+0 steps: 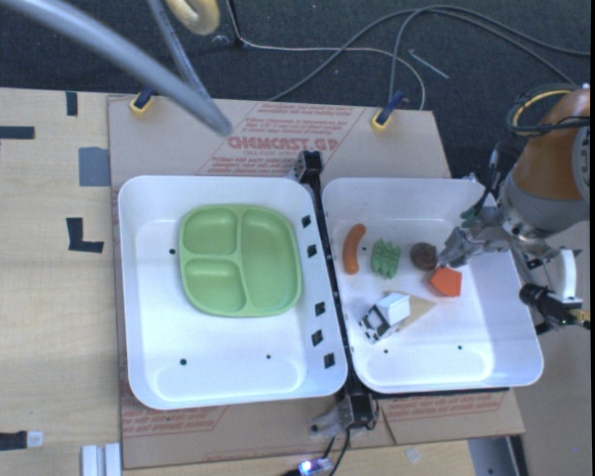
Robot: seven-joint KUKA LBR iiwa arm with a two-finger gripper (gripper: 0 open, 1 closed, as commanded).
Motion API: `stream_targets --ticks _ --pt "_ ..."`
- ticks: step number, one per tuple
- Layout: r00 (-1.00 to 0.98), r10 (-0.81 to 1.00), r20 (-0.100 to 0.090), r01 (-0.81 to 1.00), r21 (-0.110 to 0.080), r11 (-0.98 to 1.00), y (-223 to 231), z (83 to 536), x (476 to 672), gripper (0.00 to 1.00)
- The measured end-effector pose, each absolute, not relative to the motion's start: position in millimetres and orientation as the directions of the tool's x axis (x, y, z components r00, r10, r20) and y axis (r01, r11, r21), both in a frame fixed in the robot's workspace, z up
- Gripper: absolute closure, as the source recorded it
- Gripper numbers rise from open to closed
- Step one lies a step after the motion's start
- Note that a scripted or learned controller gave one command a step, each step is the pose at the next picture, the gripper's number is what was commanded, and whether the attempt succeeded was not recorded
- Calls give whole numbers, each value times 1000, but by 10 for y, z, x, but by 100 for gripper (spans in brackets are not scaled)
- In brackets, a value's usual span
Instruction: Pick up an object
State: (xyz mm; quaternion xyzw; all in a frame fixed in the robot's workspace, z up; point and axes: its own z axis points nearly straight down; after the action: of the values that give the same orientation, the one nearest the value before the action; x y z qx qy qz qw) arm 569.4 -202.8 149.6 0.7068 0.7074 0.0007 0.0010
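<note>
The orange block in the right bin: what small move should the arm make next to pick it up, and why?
Probably a short drop straight down. The gripper hovers just above the orange block, with the brown ball close on the left, so sideways motion risks bumping it.

Grey arm [535, 201] with an orange band, black cables, and a dark metal claw [456, 251].

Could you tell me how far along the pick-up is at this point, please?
Nothing looks lifted yet: the orange block, brown piece, green toy, sausage and white wedge all lie on the right bin floor. In hand: the gripper is down beside the orange block. Left: a visible grasp and lift.
</note>
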Motion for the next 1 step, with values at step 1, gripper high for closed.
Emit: stream_targets --ticks 1 --pt "-2 1000 -1 1000 3 2 -2050 1937 5755 100"
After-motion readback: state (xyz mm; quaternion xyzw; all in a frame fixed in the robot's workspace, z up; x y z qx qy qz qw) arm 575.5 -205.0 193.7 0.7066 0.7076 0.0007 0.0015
